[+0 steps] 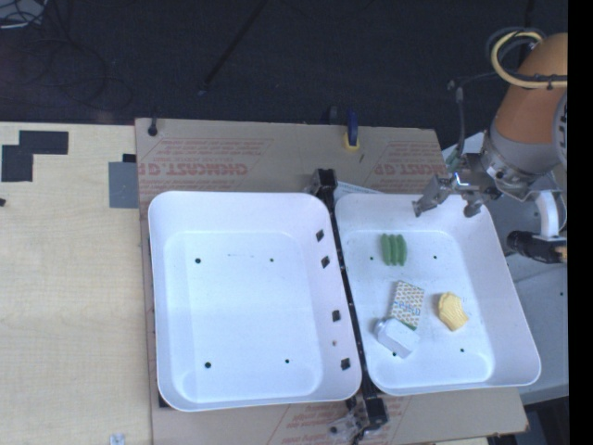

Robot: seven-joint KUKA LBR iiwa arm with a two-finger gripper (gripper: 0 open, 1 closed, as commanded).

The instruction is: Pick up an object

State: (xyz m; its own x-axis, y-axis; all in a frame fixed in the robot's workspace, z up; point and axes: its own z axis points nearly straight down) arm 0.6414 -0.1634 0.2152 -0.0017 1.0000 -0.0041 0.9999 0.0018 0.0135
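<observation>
The grey two-finger gripper (450, 194) hangs above the far rim of the right shallow white plastic bin (505, 276), jaws spread open and holding nothing. The small green ribbed object (394, 249), yellow lumpy toy (452, 311), patterned card packet (407, 304) and white block (397, 336) lie on the bin's floor, well apart from it. The packet and block touch, so a descent there could nudge both and close on neither.

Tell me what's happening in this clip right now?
A grey robot arm reaches in from the right, its open claw at the far rim of the right bin, holding nothing. In that bin lie a green object, a patterned packet, a yellow object and a small white piece, none lifted yet.
</observation>
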